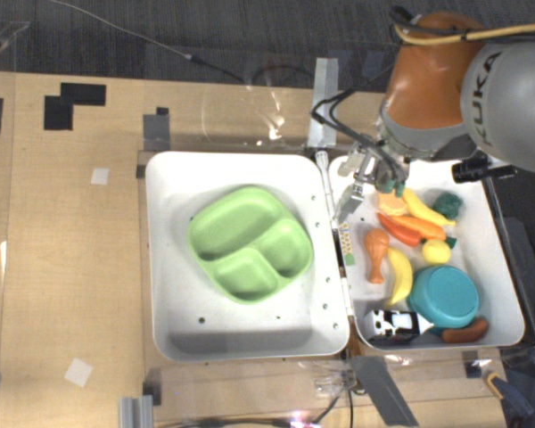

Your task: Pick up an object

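Claw: the gripper hangs over the near-left corner of the right bin, metal fingers slanting down-left; whether they are spread or closed, I cannot tell, and nothing shows between them.
Arm: smooth grey shell with a glossy orange band, directly behind and right of the claw; black cables loop at its left.
Task things: toy food lies just right of and below the claw, in the right bin.
Closest pieces: an orange slice and a curved yellow banana just right of the claw; a long orange carrot under them.
Below the claw: a drumstick, club-shaped, brown-orange; beside it a second banana.
Further right: a round lemon, a knobbly dark-green piece, a teal round bowl, a brown sausage, a black-and-white item.
Left of the claw: the left bin, glossy white plastic, holds a lime-green 3-compartment plate.
In the way: the white wall between the 2 bins sits just left of the claw.
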### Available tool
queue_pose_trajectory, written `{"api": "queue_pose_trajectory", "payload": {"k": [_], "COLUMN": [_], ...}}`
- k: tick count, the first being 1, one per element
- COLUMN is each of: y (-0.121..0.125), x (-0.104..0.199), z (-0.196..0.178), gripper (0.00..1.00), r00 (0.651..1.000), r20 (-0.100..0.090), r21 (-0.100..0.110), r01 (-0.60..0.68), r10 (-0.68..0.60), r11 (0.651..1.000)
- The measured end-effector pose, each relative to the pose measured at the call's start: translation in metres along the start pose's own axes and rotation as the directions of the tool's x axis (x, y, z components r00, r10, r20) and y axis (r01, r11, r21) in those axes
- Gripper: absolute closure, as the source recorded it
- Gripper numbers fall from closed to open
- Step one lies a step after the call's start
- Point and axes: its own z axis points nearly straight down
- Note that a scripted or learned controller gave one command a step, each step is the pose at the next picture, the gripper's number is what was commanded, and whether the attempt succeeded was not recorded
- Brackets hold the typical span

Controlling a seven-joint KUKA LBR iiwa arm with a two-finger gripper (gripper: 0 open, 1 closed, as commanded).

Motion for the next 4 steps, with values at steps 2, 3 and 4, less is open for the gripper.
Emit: {"api": "queue_pose_trajectory", "payload": {"k": [2,3,4], "y": [-0.076,-0.100,-0.110], "x": [-0.048,-0.004,0.049], "z": [0.033,0.111,0.109], "gripper": [0.00,0.00,0.00], "r00": [1.000,0.985,0.944], "r20": [0.000,0.003,0.006], "r21": [0.003,0.000,-0.002], "r01": [0.031,-0.171,-0.329], "r10": [-0.031,0.171,0.329], "r11": [1.000,0.985,0.944]}}
